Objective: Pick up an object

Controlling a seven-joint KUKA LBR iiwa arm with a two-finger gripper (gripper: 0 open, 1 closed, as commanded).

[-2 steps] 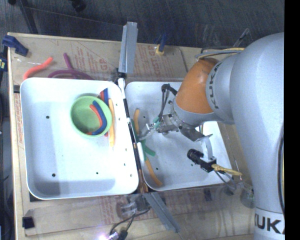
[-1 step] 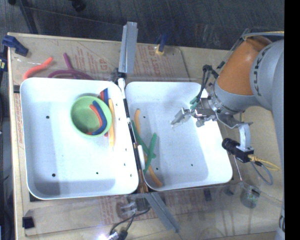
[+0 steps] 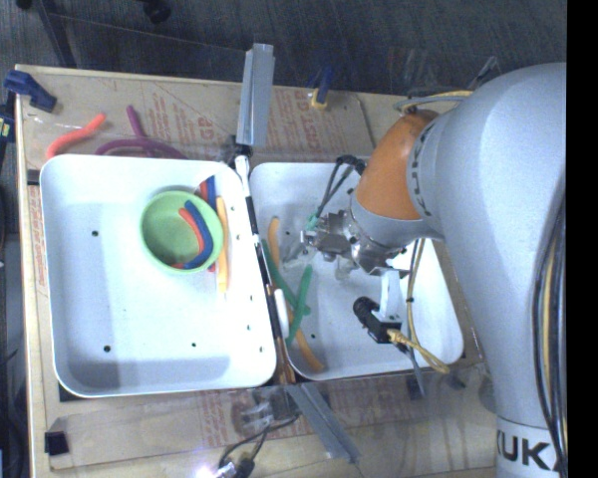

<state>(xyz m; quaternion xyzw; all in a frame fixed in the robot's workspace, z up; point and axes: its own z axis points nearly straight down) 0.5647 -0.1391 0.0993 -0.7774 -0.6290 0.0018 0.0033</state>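
While nothing looks lifted yet, the pick seems to be at the approach or reach stage. Left bin [image 3: 100, 297] holds a green bowl [image 3: 179, 232] with red, blue and orange strips draped over its right rim, plus a yellow stick [image 3: 221, 252] just beside it; none of it is near the arm. Right bin [image 3: 434, 327] has the likely targets along its left side: an orange strip [image 3: 274, 237] near the divider, a green stick [image 3: 301, 292] lying aslant below it, and another orange piece [image 3: 309, 357] at the bottom corner. Gripper [image 3: 314, 239] sits low over the upper left part of this bin, close to the orange strip and the top of the green stick, possibly touching the floor, though the view is too cluttered to be sure. Jaw state: cannot tell, the metal parts blur together. No object is visibly between them, so grasp is not confirmed. Left to do: close on one item, then raise it clear of the bin.
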